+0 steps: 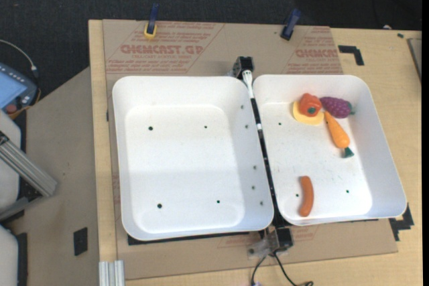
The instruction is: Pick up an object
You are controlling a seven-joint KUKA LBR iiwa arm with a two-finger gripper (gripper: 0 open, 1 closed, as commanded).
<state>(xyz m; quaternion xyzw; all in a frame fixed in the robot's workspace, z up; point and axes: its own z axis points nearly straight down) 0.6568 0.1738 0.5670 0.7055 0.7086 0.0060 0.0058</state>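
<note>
Sausage (305,195) lies near front of right bin (382,171) | carrot (338,132), grapes (336,106), orange piece (309,108) clustered at back | claw state: cannot tell | nothing lifted; pick entirely outstanding.

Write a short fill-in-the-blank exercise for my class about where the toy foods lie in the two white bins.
1. All the toy foods lie in the ____ bin of the camera view.
2. The purple grapes lie beside the ____ end of the carrot.
3. The sausage lies apart from the other foods, nearer the ____ edge of its bin.
4. The orange pepper rests on a ____ slice.

Missing words: right; upper; lower; yellow
</note>
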